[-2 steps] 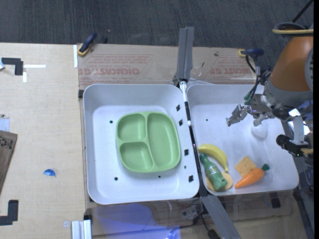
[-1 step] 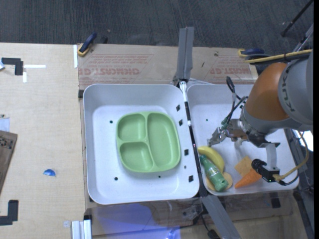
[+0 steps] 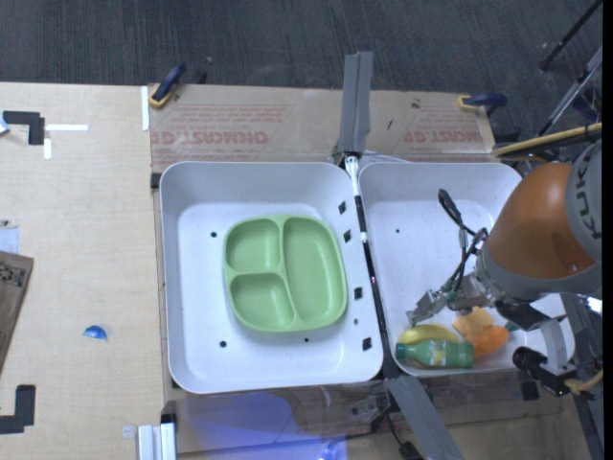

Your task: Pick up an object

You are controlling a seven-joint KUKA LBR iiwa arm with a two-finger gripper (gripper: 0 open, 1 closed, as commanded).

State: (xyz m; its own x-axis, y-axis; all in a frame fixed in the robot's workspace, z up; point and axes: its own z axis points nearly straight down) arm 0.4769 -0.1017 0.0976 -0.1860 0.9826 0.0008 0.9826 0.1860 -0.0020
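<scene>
Looking down on the tabletop, spotted the tool hanging low in the right bin, over a little pile in the near corner. Couldn't tell whether clenched or released: too small, and half tucked under the arm, with nothing visibly gripped. Counted as candidates a green bottle lying on its side against the near wall, a yellow banana-looking piece touching it just behind, and an orange lump beside those, partly under the wrist. Also noticed a black spoon lying further back, well apart from the pile, and a green divided plate sitting alone in the left bin.

Judged the step as lining up for a grab, not yet done. Would've gone for one target only instead of plunging into the clump. Figured the bottle for a slippery, roll-prone pick, and jammed against the wall too, so no room for straddling from that side. Leaned toward the yellow piece: nearest the tool, softer-looking, open on the far side. Would've come straight down, straddled across the narrow way, closed gently, then lifted slowly and checked for an actual catch. Rated the spoon as a flat, thin, miss-prone fallback.
</scene>
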